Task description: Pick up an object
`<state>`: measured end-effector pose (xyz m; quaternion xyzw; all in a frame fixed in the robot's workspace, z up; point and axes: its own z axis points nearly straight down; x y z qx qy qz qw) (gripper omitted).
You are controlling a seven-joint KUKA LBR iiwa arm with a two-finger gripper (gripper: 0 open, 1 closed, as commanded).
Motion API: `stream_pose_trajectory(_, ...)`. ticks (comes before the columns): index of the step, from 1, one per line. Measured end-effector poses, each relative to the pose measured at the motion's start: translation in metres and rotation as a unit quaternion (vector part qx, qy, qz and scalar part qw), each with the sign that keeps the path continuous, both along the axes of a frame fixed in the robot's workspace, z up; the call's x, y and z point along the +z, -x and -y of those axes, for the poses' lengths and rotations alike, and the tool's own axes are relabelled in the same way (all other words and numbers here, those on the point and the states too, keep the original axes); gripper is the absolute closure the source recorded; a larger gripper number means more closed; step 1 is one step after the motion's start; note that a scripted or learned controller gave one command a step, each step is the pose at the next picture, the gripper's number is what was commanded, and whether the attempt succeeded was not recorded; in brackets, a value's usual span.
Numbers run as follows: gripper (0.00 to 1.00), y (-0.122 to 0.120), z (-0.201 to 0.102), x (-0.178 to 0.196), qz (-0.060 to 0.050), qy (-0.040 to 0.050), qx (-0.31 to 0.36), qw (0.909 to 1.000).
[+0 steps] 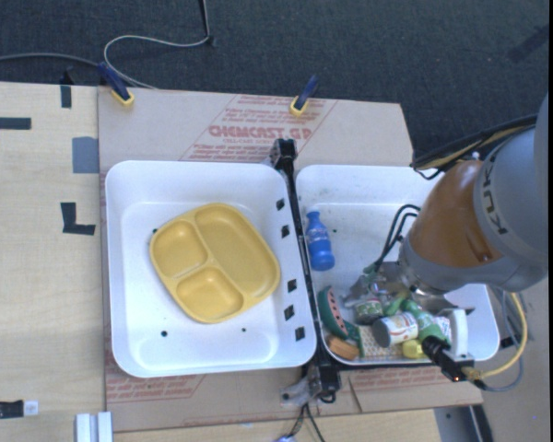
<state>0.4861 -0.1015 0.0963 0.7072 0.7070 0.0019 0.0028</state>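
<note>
The things I could pick lie heaped in the near corner of the right bin (pixel 350 201). I use that bin as my landmark. In the heap I make out a small jar (pixel 401 326) with a white label and green lid, lying on its side with its long axis running roughly left to right along the bin's near wall. Just beside it are a yellow piece (pixel 412 348), a dark green curved thing (pixel 330 311) toward the divider, and an orange-brown bit (pixel 343 346) at the near edge. A blue bottle (pixel 318 242) stands apart from the heap, against the bin's left wall, about midway along it.

My gripper (pixel 378 288) hangs over the heap's far side. The jar lies just toward the near wall from it and slightly right. The bottle lies well off to the left and farther back. I judge the jar the closer target. To grip it I would want my fingers across its short side, not along its length. Whether my gripper is spread or closed I cannot tell, since my wrist (pixel 447 228) and cables cover it.

In the left bin (pixel 129 247) rests a yellow tray (pixel 214 261) with three compartments.
</note>
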Motion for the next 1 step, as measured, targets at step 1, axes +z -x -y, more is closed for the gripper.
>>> stream_pose_trajectory(1, 1.0, 0.0023, -0.0397, 0.0877, -0.004, -0.0008, 0.001, 1.0)
